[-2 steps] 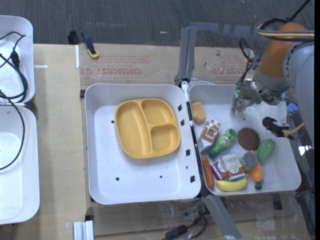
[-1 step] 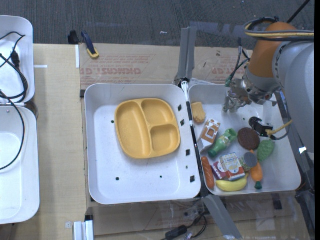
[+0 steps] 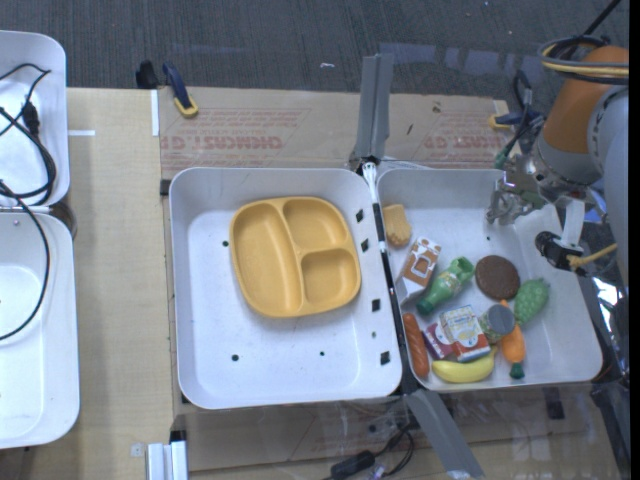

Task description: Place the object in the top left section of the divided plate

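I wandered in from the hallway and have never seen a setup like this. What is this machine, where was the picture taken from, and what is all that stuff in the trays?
One camera fixed above the bench looks down at a slant. The grey robot arm with an orange band reaches in from the right; its two-finger gripper hangs over the top corner of the right white bin, with nothing visibly between its fingers. The left white bin holds a yellow divided plastic plate with three sections. The right bin holds toy food: a yellow banana, a green bottle, a round brown cookie, a tan bread piece, an orange carrot and small cartons. The job is to move one item into the plate's top left section.
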Tool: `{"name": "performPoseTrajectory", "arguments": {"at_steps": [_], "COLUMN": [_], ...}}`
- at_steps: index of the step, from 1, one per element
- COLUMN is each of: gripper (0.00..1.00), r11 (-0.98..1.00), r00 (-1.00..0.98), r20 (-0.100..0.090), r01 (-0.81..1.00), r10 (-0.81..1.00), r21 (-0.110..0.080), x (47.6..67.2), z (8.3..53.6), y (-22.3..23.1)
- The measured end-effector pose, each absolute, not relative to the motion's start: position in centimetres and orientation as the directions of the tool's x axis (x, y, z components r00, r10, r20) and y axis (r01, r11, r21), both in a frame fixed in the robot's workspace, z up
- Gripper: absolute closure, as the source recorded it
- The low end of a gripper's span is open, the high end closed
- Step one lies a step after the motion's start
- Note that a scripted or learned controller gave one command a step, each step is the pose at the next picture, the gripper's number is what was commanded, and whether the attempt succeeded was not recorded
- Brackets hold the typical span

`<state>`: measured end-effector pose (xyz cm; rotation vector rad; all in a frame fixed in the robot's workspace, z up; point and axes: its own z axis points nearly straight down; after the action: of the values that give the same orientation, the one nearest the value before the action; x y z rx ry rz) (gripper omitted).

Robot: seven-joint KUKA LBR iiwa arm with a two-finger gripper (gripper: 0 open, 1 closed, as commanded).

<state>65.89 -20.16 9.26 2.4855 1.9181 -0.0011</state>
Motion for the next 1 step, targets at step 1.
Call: {"name": "performPoseTrajectory", "arguments": {"at_steps": [1], "gripper": [1.0], "r11": [-0.356], "r00": [0.356], "r20": [-0.001], "r01": [0.935], "r10": [0.935], "r21": [-0.001], "x": [57.21], "z": [9.18], "y": [-21.16]}}
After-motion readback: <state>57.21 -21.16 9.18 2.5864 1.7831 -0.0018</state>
